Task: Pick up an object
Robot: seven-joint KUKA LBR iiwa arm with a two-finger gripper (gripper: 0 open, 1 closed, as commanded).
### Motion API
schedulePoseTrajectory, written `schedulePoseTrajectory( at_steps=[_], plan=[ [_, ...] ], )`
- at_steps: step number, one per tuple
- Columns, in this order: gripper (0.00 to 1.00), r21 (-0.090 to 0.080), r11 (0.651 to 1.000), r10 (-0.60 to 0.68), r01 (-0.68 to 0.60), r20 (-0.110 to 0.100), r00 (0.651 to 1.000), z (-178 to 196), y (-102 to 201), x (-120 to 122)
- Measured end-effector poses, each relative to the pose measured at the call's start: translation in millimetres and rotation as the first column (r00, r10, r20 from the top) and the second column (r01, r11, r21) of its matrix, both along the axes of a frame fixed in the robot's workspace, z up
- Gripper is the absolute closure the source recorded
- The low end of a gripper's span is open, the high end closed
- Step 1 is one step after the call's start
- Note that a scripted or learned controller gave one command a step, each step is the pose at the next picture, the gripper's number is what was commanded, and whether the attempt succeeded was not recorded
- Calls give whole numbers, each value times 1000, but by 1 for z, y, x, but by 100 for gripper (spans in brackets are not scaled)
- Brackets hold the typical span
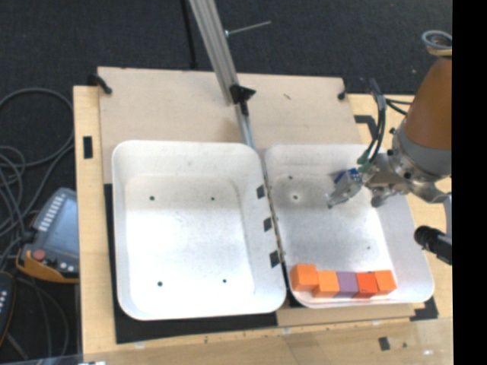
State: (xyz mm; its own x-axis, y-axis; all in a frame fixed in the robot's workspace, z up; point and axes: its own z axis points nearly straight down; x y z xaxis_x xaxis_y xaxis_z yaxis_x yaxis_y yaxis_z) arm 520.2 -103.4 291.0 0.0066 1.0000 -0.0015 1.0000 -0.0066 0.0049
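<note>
Right bin [396,226]: blocks [345,281] line near rim; end effector [342,191] above, grip unclear.

A robotics lab: 2 white bins [190,154] on a plywood worktop [167,105], aluminium camera mast [217,40], teach pendant [53,234], loose cables [23,128].

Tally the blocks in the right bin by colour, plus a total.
Orange cube-shaped blocks: 4
Purple cube-shaped block: 1
Total: 5, in one row along the near wall of the right shallow white bin.
</note>
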Motion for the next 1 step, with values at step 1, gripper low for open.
schedulePoseTrajectory(
  at_steps=[1],
  plan=[
    [0, -1, 1000, 5, -5, -8, 1000, -146, -59, 77]
  ],
)
